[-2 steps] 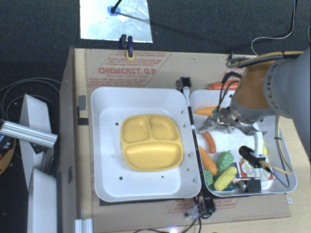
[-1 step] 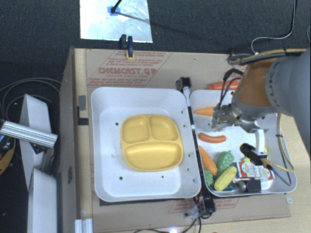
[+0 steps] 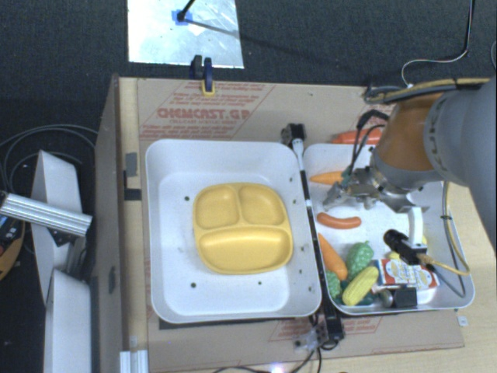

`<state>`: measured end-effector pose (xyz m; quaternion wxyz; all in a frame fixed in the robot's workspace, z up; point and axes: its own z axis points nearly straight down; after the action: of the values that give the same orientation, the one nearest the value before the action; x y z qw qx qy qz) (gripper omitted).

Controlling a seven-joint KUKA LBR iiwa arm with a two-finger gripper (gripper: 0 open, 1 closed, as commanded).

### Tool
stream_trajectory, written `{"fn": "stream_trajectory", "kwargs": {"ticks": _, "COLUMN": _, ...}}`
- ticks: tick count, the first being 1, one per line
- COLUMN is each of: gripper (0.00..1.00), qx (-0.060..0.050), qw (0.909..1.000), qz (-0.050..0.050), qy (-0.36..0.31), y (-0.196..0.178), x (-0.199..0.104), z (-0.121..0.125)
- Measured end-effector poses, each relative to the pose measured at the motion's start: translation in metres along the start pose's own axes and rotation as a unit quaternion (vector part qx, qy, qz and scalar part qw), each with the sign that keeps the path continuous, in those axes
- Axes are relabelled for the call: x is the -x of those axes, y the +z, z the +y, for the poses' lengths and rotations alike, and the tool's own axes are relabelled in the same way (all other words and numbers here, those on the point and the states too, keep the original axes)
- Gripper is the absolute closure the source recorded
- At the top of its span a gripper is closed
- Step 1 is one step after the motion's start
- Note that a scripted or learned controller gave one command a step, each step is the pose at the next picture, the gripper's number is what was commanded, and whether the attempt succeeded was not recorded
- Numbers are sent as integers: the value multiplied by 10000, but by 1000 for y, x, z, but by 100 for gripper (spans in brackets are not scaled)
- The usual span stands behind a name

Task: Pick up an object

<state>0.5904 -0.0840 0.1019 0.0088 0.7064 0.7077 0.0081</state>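
I have the arm [image 3: 435,142] reaching in over the right bin [image 3: 443,305], with the pincer [image 3: 351,195] low over the bin's upper-left area. The wrist body covers the working end, so I cannot tell whether the pincer is spread or closed, and I see nothing gripped in it.

The candidate objects all lie in the right bin. A sausage [image 3: 339,221] lies just below the pincer, flat on the bin floor and apart from its neighbours. A small carrot [image 3: 326,178] lies just above and to the left of the pincer, near the bin wall. A larger carrot [image 3: 332,257], a corn cob [image 3: 359,285], green vegetable pieces [image 3: 359,254] and a printed packet [image 3: 402,271] crowd the lower end, touching one another. The left bin [image 3: 167,224] carries a yellow divided plate [image 3: 241,227].

Procedure, as I judge it:
1. Select the sausage; it is isolated and nearest.
2. Centre the pincer over its middle, closing across its short axis.
3. Descend until just clear of the bin floor, then close.
4. Lift straight up; verify the object rises before declaring a hold.
5. Avoid the crowded lower cluster, where a neighbouring item may be caught too.
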Motion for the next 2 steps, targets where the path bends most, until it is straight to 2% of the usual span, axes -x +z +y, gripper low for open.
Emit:
{"fn": "stream_trajectory", "kwargs": {"ticks": 1, "gripper": 0, "qx": -109, "qw": 9999, "qz": 4, "qy": -11, "y": 19, "x": 6, "z": 49}}
{"fn": "stream_trajectory", "kwargs": {"ticks": 2, "gripper": 0, "qx": -269, "qw": 9996, "qz": 33, "qy": 0, "y": 23, "x": 14, "z": 70}}
